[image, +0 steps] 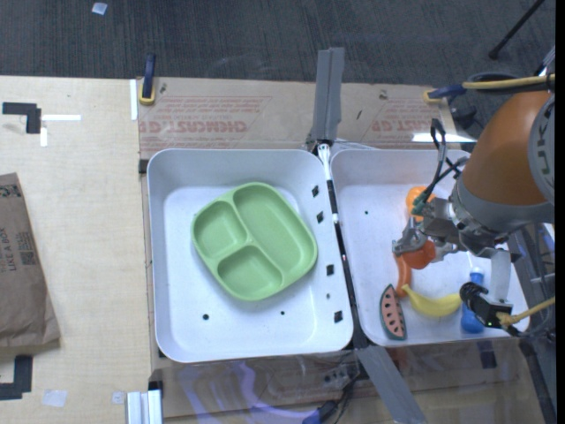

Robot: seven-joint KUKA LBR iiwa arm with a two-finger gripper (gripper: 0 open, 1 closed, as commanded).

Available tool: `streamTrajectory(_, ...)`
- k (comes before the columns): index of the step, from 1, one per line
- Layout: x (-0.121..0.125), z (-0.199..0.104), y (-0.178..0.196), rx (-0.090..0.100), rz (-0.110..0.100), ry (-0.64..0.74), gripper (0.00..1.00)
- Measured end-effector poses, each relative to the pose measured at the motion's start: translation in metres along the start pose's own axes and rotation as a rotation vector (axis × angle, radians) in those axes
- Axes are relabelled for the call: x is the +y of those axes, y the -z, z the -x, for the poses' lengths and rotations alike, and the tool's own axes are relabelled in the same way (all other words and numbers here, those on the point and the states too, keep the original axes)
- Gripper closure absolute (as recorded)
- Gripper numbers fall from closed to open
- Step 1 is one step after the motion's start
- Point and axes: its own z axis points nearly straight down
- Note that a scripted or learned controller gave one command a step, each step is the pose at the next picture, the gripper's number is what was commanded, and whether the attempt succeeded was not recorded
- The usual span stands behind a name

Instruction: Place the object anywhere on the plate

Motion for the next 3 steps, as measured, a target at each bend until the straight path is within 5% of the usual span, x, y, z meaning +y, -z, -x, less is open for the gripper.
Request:
streamTrajectory(1,0.049,-0.066,0.000,-0.002,-0.002,-0.002,1.00)
streamTrajectory(2,0.070,-0.155,-0.001,-0.003,-0.002,-0.074,1.00)
streamTrajectory(3,0.070,-0.154,-0.001,-0.003,-0.002,-0.075,0.00)
